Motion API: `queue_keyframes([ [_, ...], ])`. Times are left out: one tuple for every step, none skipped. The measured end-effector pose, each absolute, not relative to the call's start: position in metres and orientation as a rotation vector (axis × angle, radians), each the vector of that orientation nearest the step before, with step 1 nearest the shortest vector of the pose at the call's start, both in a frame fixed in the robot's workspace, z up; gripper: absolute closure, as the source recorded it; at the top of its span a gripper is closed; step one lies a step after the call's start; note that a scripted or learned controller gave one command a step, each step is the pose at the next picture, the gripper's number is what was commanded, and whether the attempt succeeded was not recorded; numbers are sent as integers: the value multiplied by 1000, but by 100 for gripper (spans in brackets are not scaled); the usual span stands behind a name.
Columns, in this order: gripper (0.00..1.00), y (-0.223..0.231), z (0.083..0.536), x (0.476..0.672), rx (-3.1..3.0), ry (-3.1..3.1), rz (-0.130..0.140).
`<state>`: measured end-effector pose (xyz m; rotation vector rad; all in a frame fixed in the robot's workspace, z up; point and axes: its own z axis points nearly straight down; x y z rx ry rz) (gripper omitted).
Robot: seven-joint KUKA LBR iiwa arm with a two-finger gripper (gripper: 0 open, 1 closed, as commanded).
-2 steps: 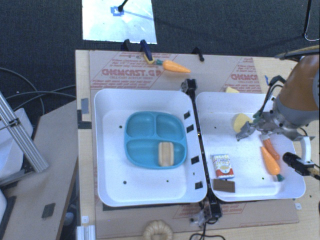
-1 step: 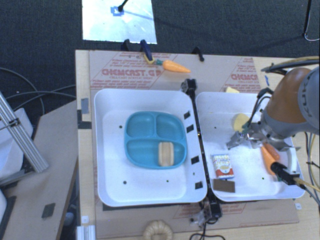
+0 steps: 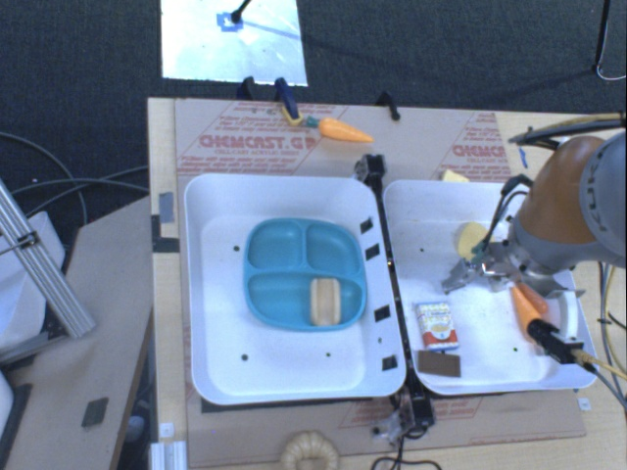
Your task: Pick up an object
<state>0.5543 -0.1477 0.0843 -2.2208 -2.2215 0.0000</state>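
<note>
My gripper (image 3: 474, 273) is down low in the right bin (image 3: 416, 213), near its middle, with the arm coming in from the right. A yellow piece (image 3: 471, 235) lies just behind it, partly covered by the wrist. An orange carrot-shaped piece (image 3: 527, 303) lies close on its right. A small red-and-white carton (image 3: 437, 324) sits in front and to the left of the gripper, and a brown block (image 3: 440, 363) lies by the bin's front wall. I see nothing held in the gripper.
The left bin (image 3: 220, 360) holds a blue divided plate (image 3: 294, 253) with a tan bread slice (image 3: 325, 302) in one compartment. Outside the bins, a toy carrot (image 3: 340, 129) and a yellow bit (image 3: 454, 175) lie on the board behind, and a braided roll (image 3: 312, 451) in front.
</note>
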Motion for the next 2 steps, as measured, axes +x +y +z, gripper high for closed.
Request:
queue_keyframes([
  [100,-148,95,555,-2222,-2223,-2],
  [100,-144,156,550,-2221,-2229,-5],
])
